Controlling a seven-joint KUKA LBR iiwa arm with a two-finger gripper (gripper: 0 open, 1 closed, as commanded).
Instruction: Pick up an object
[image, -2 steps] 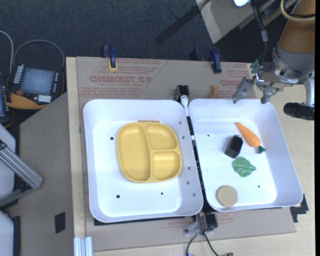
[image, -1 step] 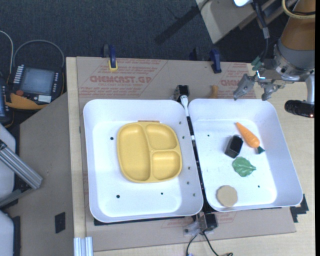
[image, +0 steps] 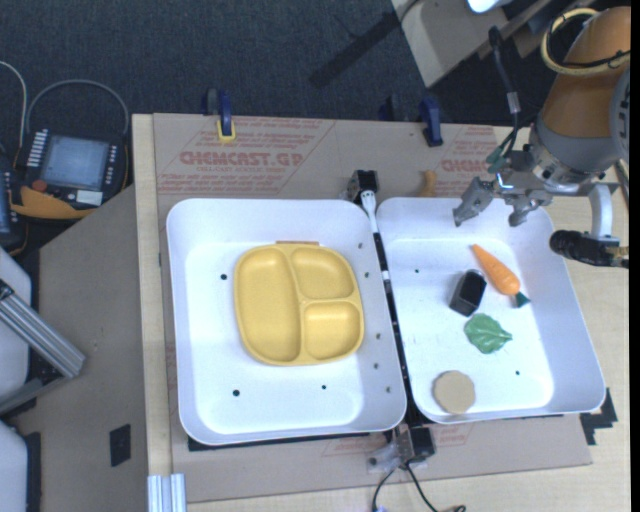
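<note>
You have the gripper (image: 497, 203) hanging over the upper edge of the right bin (image: 430, 300), in the upper right of the frame, with its two fingers (image: 470, 208) spread apart and nothing between them. Every candidate for the pick lies below it in the picture, inside that same bin. Nearest is the orange carrot (image: 496, 270), just below and slightly right of the fingers; its long axis runs on a diagonal from upper left to lower right, so judge your approach to close across the narrow width rather than along that line. Touching or almost touching the carrot's left side is a small black block (image: 467, 292), which could be nudged or caught along with the carrot if the fingers come down too far to the left. Further down sits a green leaf-shaped piece (image: 487, 332), and near the bin's lower edge a round tan disc (image: 455, 391), both well apart from the fingers. The left bin (image: 200, 300) holds a yellow divided plate (image: 298, 303), middle of the frame, away from the arm. As I read it, nothing is grasped yet and the pick is at its approach stage: the shortest move is down-frame toward the carrot.
</note>
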